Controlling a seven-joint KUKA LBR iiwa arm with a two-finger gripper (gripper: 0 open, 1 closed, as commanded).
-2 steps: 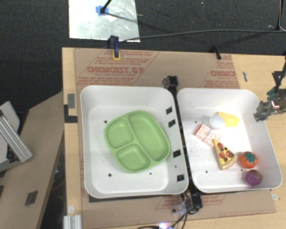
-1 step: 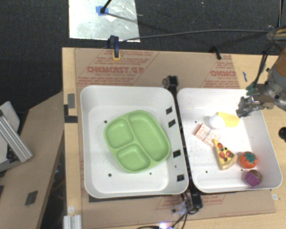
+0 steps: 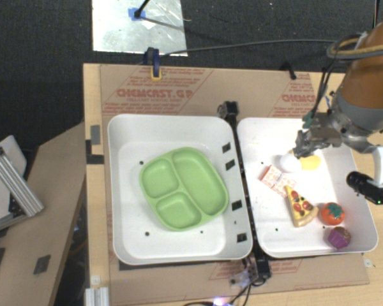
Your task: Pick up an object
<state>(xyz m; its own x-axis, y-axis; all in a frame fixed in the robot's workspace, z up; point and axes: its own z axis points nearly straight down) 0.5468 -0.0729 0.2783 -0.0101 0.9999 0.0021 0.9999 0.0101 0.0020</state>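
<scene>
1. Two white bins are sitting side by side on the bench (image 3: 96, 75); the left bin (image 3: 124, 234) is holding a green divided plate (image 3: 182, 188), and the right bin (image 3: 364, 231) is holding the small toys.
2. Hovering at the far side of the right bin, the hand (image 3: 304, 146) is pointing down just above a white egg (image 3: 288, 163) and a yellow block (image 3: 311, 162), which are lying touching or nearly so.
3. Whether the hand is gaping or closed I cannot tell; the dark wrist parts are hiding that, and nothing is visibly held in it.
4. The egg is looking like the likeliest target, being right under the hand; a red-and-white packet (image 3: 276, 179) is lying just near of it, then a pizza slice (image 3: 299, 206), a tomato (image 3: 332, 213) and a purple piece (image 3: 338, 237) toward the near right corner.
5. To do this well, the hand should be coming straight down centred on one thing, not on the seam between egg and block.
6. The egg is round and smooth, so it is probably apt to squirt sideways; closing across its widest part, low down, should be helping.
7. The block, flat-sided, is probably the easier grip if the egg is rolling off.
</scene>
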